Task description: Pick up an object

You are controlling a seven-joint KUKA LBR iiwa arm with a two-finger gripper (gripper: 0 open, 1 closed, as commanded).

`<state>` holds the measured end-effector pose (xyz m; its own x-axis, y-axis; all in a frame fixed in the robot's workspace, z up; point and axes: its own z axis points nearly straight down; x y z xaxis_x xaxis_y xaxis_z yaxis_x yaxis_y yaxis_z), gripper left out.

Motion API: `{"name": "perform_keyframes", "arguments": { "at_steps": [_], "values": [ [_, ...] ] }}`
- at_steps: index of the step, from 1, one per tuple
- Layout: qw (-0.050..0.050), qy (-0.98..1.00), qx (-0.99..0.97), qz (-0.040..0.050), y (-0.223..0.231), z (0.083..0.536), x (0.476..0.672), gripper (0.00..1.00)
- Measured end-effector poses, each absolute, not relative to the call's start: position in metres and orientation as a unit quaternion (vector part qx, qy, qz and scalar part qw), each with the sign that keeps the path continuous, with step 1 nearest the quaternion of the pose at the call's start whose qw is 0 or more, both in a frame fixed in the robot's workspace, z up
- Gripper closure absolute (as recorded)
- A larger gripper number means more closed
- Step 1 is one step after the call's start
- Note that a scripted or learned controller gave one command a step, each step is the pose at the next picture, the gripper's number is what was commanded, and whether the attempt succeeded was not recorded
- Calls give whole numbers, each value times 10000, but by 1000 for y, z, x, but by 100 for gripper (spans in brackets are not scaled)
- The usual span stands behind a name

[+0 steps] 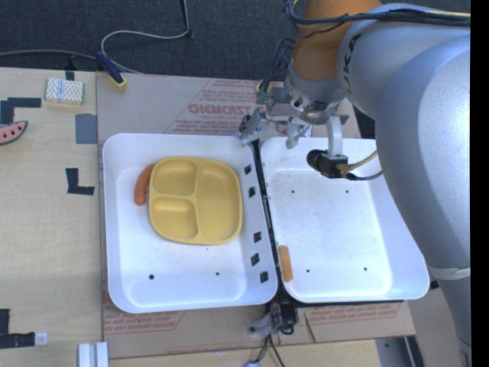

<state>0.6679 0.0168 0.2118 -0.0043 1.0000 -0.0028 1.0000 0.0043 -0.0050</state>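
A yellow divided plate (196,199) lies in the left bin (183,293). Against the plate's left side rests a small orange-red sausage (141,186). A short orange piece (285,263) lies in the right bin (382,281), against its left wall near the front. My gripper (271,134) hangs over the back edge where the two bins meet, far from all three objects. Its fingers (249,128) stand open, with nothing between them.
The arm's big grey body (428,113) covers the right bin's back right corner. A black fitting with a hose (327,162) hangs beside the gripper. On the bench at left lie a sponge (64,91), a watermelon-slice toy (11,132) and a cable (145,33).
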Motion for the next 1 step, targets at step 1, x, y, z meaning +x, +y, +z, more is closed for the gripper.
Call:
{"name": "perform_keyframes", "arguments": {
  "at_steps": [1],
  "values": [
    [1,-7072,-7071,11,24,184,668,0]
  ]
}}
